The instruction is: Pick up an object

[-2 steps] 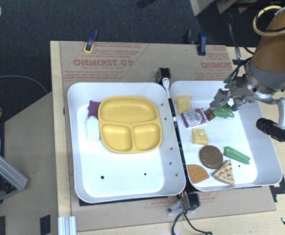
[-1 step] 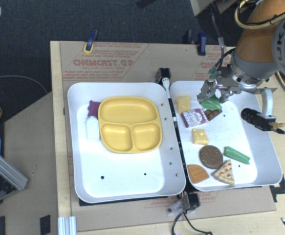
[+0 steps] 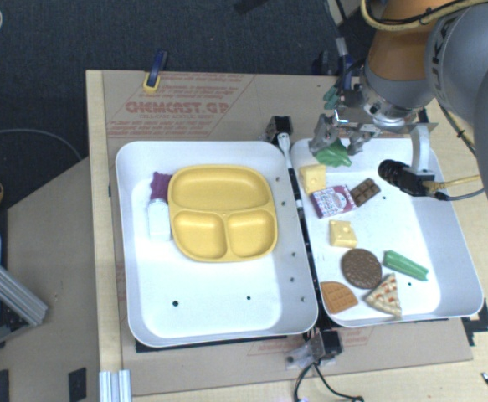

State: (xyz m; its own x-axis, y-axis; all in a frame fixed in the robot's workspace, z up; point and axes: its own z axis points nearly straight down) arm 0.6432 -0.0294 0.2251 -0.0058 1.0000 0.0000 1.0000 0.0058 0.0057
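My gripper (image 3: 341, 137) hangs over the far left corner of the right bin (image 3: 453, 233). Right under it lies a small green leafy piece (image 3: 334, 155), touching or nearly touching the gripper. Just in front sit a pale cheese cube (image 3: 313, 177), a maroon packet (image 3: 331, 199) and a brown chocolate piece (image 3: 365, 192). Nearer the front of this bin are a cheese wedge (image 3: 342, 233), a round brown cookie (image 3: 362, 268), a green pod (image 3: 406, 265), a pizza slice (image 3: 385, 296) and an orange waffle piece (image 3: 337, 296).
The left bin (image 3: 135, 258) bears a yellow divided plate (image 3: 223, 211), with a purple thing (image 3: 160, 185) and a white bottle (image 3: 157, 219) along its left side. A black divider ridge (image 3: 298, 216) runs between the bins. The arm reaches in from the upper right.
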